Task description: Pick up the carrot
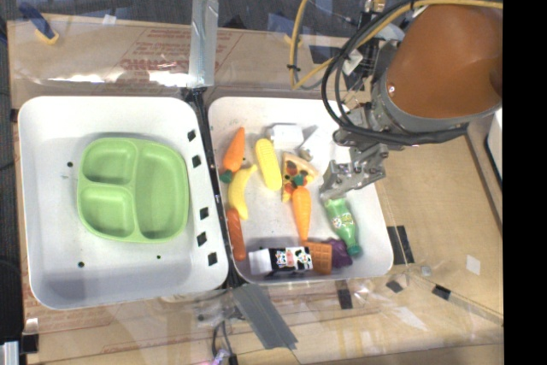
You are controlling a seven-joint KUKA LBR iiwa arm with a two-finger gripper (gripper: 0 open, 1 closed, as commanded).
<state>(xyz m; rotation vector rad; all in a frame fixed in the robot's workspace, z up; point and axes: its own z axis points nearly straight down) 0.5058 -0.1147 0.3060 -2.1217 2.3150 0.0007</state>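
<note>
Two white bins share the desk; a carrot lies between pizza slice and green bottle. At the bottle's 12 o'clock hangs the tool, apparently empty, its spread unclear.

Orange carrot, yellow banana, green bottle, lime-green divided plate, white bins, and a black-and-white cow-patterned carton.

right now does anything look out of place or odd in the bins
Nothing looks spilled or damaged. The toy food is all crowded into the right bin, with one carrot in the middle, while the left bin holds just the green plate. The pincer hovers near the green bottle.
</note>
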